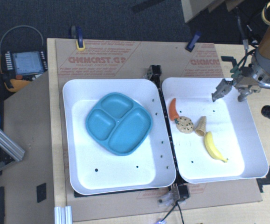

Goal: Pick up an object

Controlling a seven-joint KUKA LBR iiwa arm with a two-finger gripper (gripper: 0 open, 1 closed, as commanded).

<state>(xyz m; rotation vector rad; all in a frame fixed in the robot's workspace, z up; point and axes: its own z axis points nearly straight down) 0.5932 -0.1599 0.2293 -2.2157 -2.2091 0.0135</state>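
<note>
From above, the gripper [231,90] hangs over the far right corner of the right bin [246,169], its two fingers [218,92] spread apart with nothing between them. The arm [269,55] comes in from the right edge. All the small things lie in this same bin, toward its left and middle, nearer the camera than the gripper. A carrot [173,109] lies against the left wall, well apart from the gripper. Just below it sits a cookie [184,124], and touching the cookie's right side is a cone [200,125]. A banana [214,146] lies just below and right of the cone, slanting toward the near right; it is the thing closest under the gripper's side of the bin, yet still apart from the fingers. The left bin [79,171] holds a blue plate [119,123] with three compartments, resting near its middle, tilted a little relative to the bin walls.
</note>
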